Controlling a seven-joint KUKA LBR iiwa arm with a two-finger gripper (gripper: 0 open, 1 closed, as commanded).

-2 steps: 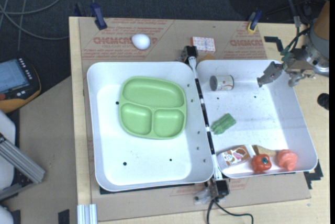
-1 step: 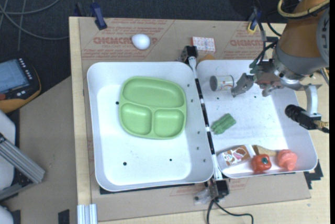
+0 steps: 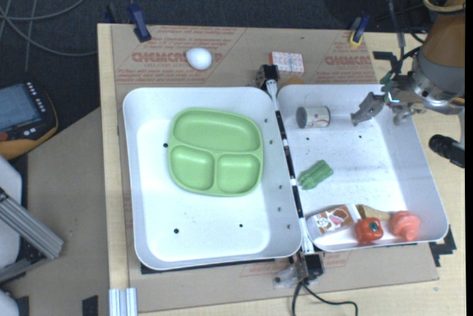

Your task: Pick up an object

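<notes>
2 white bins sit side by side on the desk [image 3: 222, 49]. Left bin [image 3: 148, 218] holds a green 3-section plate [image 3: 216, 152]. Right bin [image 3: 414, 174] holds a small cup [image 3: 314, 117] lying on its side near the back, a green toy [image 3: 315, 174] mid-bin, and at the front edge a printed packet [image 3: 334, 221], a red-orange toy [image 3: 369, 229] and a pink toy [image 3: 404, 224] close together. Claw [image 3: 378, 105] hangs over the right bin's back-right area, w/ nothing seen in it; can't tell how far apart its tips are. A white egg [image 3: 198, 57] and a small checkered block [image 3: 287, 62] lie on the desk behind the bins.
</notes>
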